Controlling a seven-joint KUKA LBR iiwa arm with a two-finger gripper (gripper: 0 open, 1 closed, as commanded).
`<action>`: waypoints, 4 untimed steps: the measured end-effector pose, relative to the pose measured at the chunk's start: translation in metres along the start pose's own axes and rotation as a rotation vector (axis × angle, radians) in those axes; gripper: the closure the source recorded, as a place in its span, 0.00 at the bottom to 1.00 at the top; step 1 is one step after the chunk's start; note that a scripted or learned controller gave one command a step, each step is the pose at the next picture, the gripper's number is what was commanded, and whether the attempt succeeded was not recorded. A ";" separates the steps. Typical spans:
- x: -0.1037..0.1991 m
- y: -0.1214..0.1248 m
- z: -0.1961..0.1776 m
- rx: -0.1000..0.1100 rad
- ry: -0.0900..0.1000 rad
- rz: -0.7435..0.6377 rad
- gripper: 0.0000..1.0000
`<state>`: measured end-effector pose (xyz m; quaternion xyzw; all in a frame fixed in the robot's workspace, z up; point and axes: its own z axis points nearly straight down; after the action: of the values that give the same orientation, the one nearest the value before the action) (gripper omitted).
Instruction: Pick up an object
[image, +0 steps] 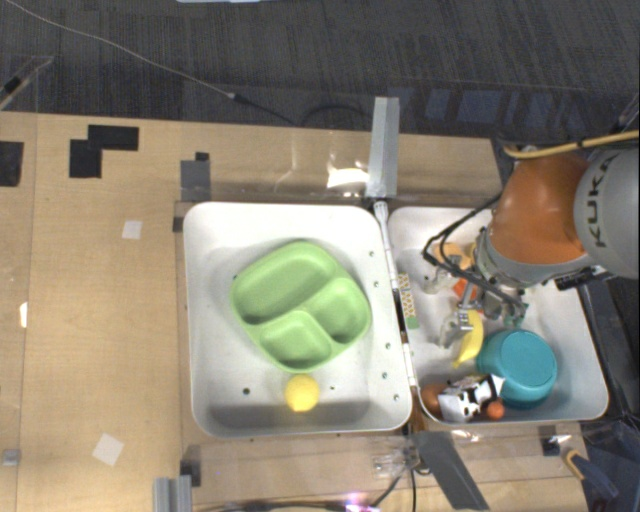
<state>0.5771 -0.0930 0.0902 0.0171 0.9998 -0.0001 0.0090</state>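
My gripper (484, 312) hangs low in the right bin (590, 330), under the arm's orange band (540, 215). A yellow banana (468, 343) lies just below and left of it, its upper end touching or under the gripper. A teal cup (522, 368) stands right beside the banana, at the bin's front. A black-and-white toy (468, 396) with orange bits lies at the front wall. Small orange pieces (458, 287) peek out next to the wrist. In the left bin (205, 300) lie a green divided plate (300, 303) and a yellow ball (302, 392).
A grey post (383, 150) stands behind the wall between the bins. Black cables (445, 245) loop from the wrist over the back of the right bin. The wooden bench (90, 330) stretches away to the left.
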 end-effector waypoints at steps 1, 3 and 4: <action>0.043 0.009 -0.002 0.001 -0.001 0.074 0.00; 0.013 0.010 0.000 0.001 0.003 0.259 0.00; 0.007 0.011 -0.015 0.000 -0.015 0.254 1.00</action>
<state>0.5700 -0.0816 0.1049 0.1434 0.9895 0.0009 0.0164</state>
